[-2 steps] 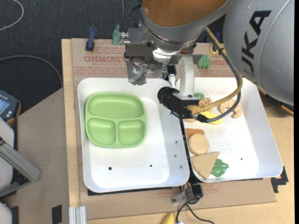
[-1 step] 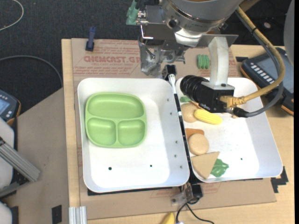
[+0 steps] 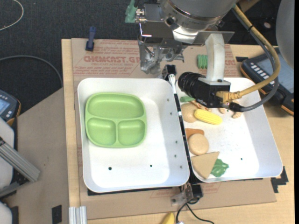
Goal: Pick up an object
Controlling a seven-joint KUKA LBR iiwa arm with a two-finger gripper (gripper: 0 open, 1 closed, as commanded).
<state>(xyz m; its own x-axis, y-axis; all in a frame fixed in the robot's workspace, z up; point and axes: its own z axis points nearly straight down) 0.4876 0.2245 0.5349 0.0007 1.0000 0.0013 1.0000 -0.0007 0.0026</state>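
Note:
Toy food lies in the right bin (image 3: 254, 139): a yellow corn cob (image 3: 208, 117), a tan round piece (image 3: 188, 113), an orange-tan disc (image 3: 198, 144), and a tan wedge (image 3: 202, 164) with a green leaf piece (image 3: 219, 168) on it. A small green item (image 3: 187, 98) sits near the divider. My gripper (image 3: 151, 62) hangs above the cardboard just behind the left bin's back right corner, away from all the food. A black cylinder with a cable (image 3: 200, 90) on the arm covers the back of the right bin.
A green divided plate (image 3: 115, 119) lies in the left bin (image 3: 135, 171). On the cardboard behind the bins are a blue clip (image 3: 90, 38) and a green piece (image 3: 202, 61). A black handset (image 3: 258, 69) rests at the right.

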